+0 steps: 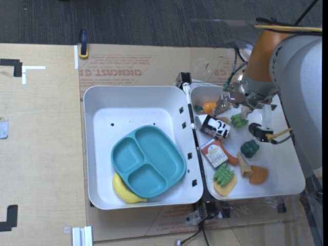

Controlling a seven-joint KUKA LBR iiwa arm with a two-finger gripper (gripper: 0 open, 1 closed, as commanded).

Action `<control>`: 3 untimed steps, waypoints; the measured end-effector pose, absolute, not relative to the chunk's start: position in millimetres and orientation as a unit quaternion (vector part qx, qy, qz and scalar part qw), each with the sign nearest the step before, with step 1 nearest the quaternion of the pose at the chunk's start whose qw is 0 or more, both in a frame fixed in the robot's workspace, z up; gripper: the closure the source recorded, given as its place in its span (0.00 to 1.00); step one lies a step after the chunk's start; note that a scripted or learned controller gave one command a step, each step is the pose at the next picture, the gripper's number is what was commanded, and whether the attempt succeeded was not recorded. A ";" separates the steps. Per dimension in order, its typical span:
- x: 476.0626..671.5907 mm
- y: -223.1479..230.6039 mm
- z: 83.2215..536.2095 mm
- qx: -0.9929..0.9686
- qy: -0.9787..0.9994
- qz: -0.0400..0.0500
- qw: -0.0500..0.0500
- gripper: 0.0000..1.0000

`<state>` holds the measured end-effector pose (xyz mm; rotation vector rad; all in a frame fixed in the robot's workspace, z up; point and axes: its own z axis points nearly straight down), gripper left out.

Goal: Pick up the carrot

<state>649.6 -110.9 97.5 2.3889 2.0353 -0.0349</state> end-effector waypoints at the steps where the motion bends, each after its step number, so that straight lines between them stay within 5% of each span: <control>1: 649.0 -99.2 95.6 0.906 0.421 -0.030 -0.024 0.00; 2: 648.8 -104.3 93.4 0.969 0.243 -0.027 -0.018 0.00; 3: 602.4 -98.0 97.2 0.977 0.213 0.002 0.000 0.00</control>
